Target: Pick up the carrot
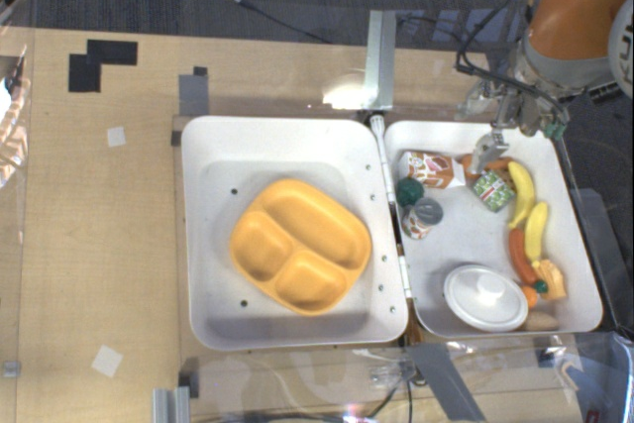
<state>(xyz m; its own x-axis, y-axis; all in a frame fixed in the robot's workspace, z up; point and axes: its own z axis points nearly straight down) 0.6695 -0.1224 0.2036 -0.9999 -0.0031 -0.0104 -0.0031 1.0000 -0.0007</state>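
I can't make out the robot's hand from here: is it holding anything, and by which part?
Nothing shows in the hand. It hangs over the right bin's far end, while the carrot lies untouched by the near right wall.

No text can be read. The red-and-white packet (433, 169) and the small green carton (492, 190) in the right bin (584, 307) seem to carry print, too blurred to make out.
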